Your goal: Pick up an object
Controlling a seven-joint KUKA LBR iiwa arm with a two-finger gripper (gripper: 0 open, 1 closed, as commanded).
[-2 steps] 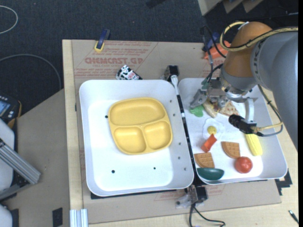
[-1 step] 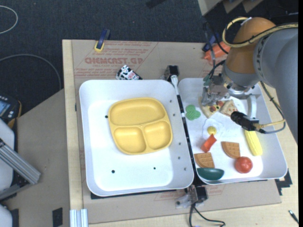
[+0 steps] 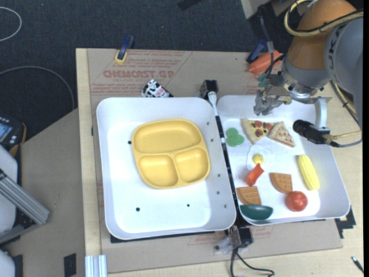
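Observation:
My gripper (image 3: 264, 107) hangs over the far edge of the right bin (image 3: 334, 180), just above a pizza slice (image 3: 256, 129). A sandwich wedge (image 3: 282, 134) lies right of the pizza. Also in that bin: a green round piece (image 3: 234, 137), a small yellow piece (image 3: 258, 158), an orange-red carrot piece (image 3: 254, 173), two brown waffle pieces (image 3: 281, 182) (image 3: 249, 195), a yellow corn cob (image 3: 308, 171), a red tomato (image 3: 296, 201) and a dark green bowl-shaped piece (image 3: 256, 212). Nothing shows between the fingers.
The left bin (image 3: 115, 172) bears a yellow divided plate (image 3: 170, 153). A black-and-white item (image 3: 154, 89) and a blue-yellow clamp (image 3: 123, 50) lie on the cardboard behind the bins. A black clip (image 3: 209, 88) sits at the seam between bins.

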